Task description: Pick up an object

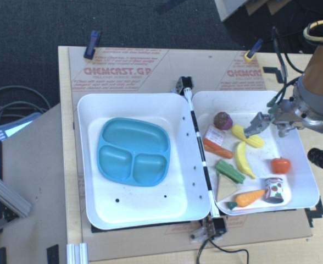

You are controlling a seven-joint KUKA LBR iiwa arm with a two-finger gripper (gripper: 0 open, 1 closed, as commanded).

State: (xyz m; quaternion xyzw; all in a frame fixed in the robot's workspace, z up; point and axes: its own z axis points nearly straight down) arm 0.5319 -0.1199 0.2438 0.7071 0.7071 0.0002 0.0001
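Pincer (pixel 259 124) poised over the right bin (pixel 310 187), approaching the corn (pixel 248 138).
Nothing gripped; I cannot tell its state. Next, descend squarely onto the corn.

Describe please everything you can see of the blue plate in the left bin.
The blue plate is a light blue tray of smooth, plastic-looking material, with rounded corners and three sections: one wide at the far side, two smaller at the near side. It lies flat in the middle of the left bin, right way up. Nothing lies in it or touches it.

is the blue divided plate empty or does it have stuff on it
Empty. The blue divided plate in the left bin shows bare compartments; the toy foods, such as the banana, lie in the right bin.
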